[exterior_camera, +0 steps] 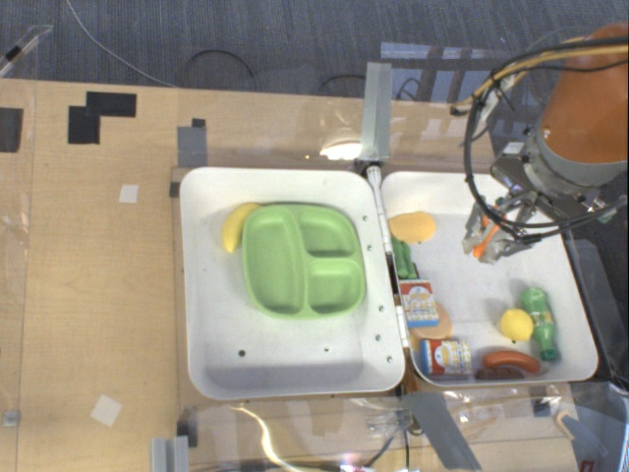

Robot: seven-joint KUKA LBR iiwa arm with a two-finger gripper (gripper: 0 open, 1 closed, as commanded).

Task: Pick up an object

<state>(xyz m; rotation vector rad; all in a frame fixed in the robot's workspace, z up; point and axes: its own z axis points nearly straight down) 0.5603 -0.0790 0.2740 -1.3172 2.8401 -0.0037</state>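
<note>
My gripper (488,241) hangs over the upper right part of the right bin (580,362), below the arm's orange band. A small orange bit shows at its tip; I cannot tell whether that belongs to the gripper or is an object. Below it lie a yellow lemon (515,324) and a green bottle (539,321). To its left an orange-yellow rounded item (413,227) rests near the bin's top left corner. A green item (401,260), a red-and-white box (420,303), a can (444,356) and a reddish-brown sausage (509,364) lie along the left and bottom sides.
The left bin (285,367) holds a green divided plate (300,260) and a yellow banana (234,226) at the plate's upper left. Black cables (477,136) loop around the wrist. A metal post (374,116) stands behind the seam between the bins.
</note>
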